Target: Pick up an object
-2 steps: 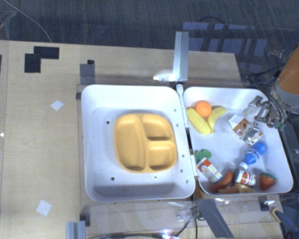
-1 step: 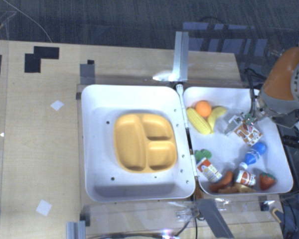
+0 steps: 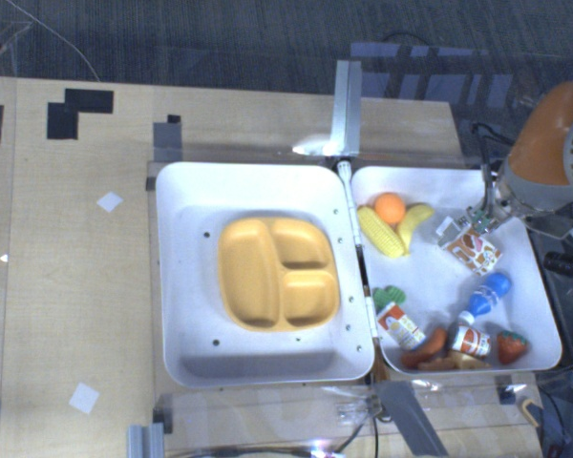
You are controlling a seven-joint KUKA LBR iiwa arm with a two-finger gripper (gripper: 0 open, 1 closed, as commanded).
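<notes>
Object to be picked: none yet chosen or held; candidates all lie in the right bin (image 3: 544,284), listed by size.

1. Left bin (image 3: 172,256): holds a yellow divided tray (image 3: 275,273), set near its middle.
2. Right bin: holds the small items below.
3. Arm (image 3: 554,156): enters from the right, orange band over the bin's upper right corner; gripper (image 3: 481,219) low over the carton. Whether it is apart or closed cannot be told at this size.
4. Corn cob (image 3: 381,233): upper left of the bin, touching the orange ball (image 3: 390,207) and a yellow banana (image 3: 415,219).
5. Small printed carton (image 3: 474,252): just below the gripper, apparently touching it.
6. Blue bottle (image 3: 488,294): right of centre.
7. Red-labelled tubes (image 3: 401,326), strawberry (image 3: 512,347), green piece (image 3: 388,296): along the lower edge.

Step, as judged: approach or descent onto the carton. The next move calls for closing squarely on it, then a straight lift clear of the bin wall.
</notes>
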